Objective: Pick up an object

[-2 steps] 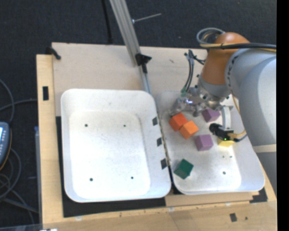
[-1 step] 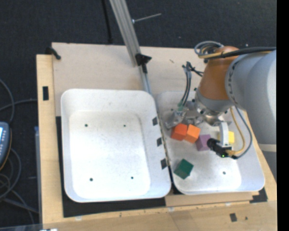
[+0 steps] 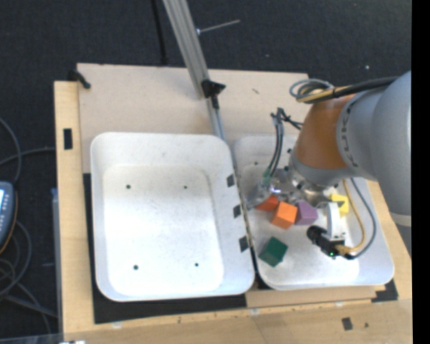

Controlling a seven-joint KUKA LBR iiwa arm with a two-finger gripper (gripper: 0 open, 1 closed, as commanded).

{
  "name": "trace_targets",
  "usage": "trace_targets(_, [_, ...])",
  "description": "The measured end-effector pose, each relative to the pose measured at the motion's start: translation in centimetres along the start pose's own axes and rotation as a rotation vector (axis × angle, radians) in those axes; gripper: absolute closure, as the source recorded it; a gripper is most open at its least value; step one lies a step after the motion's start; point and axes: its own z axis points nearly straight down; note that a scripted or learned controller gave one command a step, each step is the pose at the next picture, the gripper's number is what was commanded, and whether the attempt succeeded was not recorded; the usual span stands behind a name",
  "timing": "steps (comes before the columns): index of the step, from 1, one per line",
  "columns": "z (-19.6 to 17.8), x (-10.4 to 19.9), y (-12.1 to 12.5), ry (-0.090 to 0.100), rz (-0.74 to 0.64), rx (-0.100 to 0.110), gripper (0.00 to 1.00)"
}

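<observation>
From the camera above the bench, I reach in from the right, my grey arm (image 3: 376,131) with its orange band (image 3: 321,131) bent down over the right bin (image 3: 376,267). My gripper (image 3: 290,192) sits low in the middle of that bin, in among a small huddle of blocks. Whether it is spread or pressed together I cannot tell, since my own wrist covers it from this angle.

An orange block (image 3: 285,214) lies just under my wrist, touching or nearly touching a red-orange block (image 3: 268,203) on its left and a purple block (image 3: 308,211) on its right. A yellow piece (image 3: 340,201) peeks out further right, beside my white side fitting (cables loop round it). I cannot see any block between my fingertips, so I claim none as held.

A green block (image 3: 274,251) rests apart from the rest, nearer the front of the bin, close to the wall shared with the left bin (image 3: 100,156).
</observation>
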Motion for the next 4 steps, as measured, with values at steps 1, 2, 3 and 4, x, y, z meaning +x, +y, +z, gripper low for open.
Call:
trace_targets(1, [-1.0,-0.2,0.2,0.000,0.006,-0.005,1.00])
trace_targets(2, [-10.2,7.2,-4.7,0.005,-0.010,-0.006,1.00])
trace_targets(3, [-11.0,5.5,-3.8,0.001,-0.002,0.000,1.00])
trace_targets(4, [-9.7,11.5,-9.4,0.004,-0.009,0.006,1.00])
